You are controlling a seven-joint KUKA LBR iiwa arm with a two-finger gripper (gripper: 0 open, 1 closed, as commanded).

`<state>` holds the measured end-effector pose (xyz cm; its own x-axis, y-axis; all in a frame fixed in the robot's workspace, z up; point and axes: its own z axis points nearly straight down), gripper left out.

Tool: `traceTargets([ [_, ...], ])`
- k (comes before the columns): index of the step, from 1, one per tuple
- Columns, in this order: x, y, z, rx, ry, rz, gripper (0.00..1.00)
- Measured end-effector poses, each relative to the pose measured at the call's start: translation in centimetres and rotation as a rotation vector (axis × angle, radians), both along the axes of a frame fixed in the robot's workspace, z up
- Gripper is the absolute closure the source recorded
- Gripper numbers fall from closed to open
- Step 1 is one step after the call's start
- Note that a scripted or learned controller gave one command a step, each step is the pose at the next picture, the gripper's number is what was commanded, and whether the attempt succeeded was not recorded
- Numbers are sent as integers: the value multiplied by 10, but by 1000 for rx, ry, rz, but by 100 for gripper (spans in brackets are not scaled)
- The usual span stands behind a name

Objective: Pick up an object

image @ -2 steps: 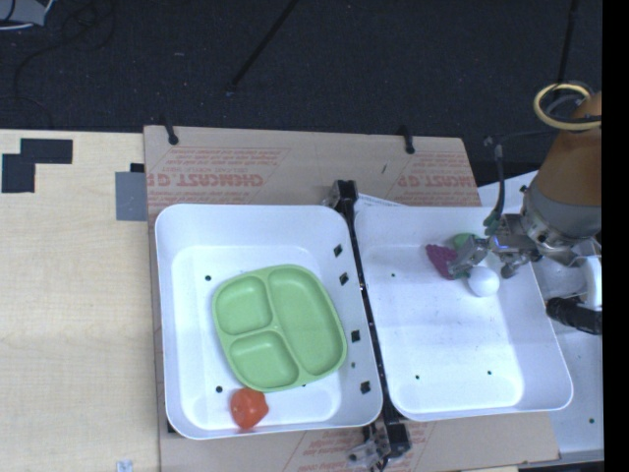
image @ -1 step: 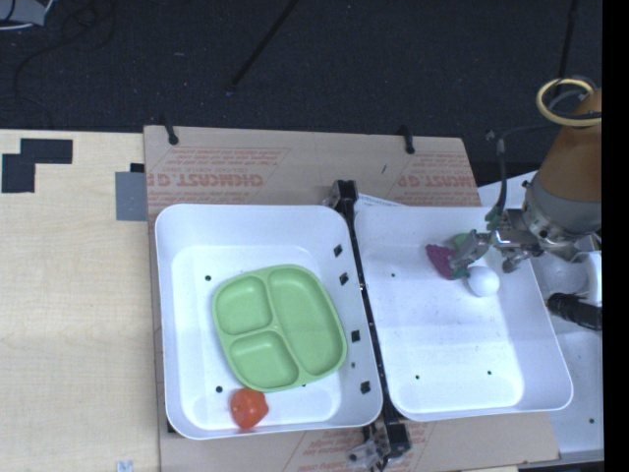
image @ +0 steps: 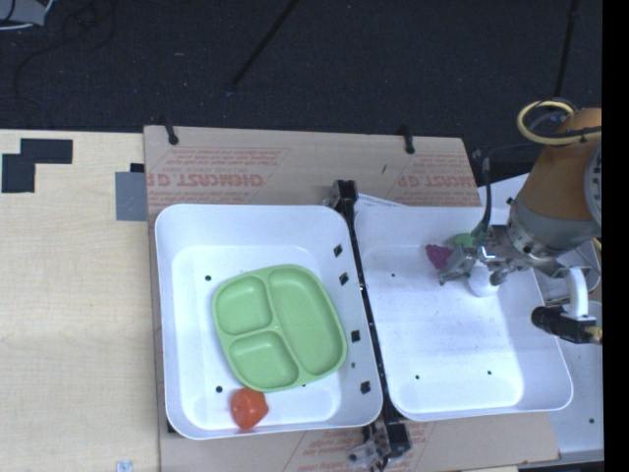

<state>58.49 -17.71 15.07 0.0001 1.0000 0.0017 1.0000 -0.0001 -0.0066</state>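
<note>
The tool (image: pixel 470 266), finger state indeterminable, is hovering just beside the small magenta soft-looking lump (image: pixel 438 255); likely light, graspable across its middle.

The arm (image: pixel 555 200) is grey with an orange band, a yellow cable loop (image: pixel 545 118) on top, and a silver metal end effector (image: pixel 472 266).

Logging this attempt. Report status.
Pincer low in right bin, beside purple object and white object. No grasp seen. Green divided plate, red object in left bin.
</note>
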Motion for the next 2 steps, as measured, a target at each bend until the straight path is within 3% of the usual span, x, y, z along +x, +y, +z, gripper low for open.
traceTargets([
  [1, 4, -3, -61, 1, 1, 1, 0],
  [2, 4, -3, -63, 0, -3, -2, 0],
])
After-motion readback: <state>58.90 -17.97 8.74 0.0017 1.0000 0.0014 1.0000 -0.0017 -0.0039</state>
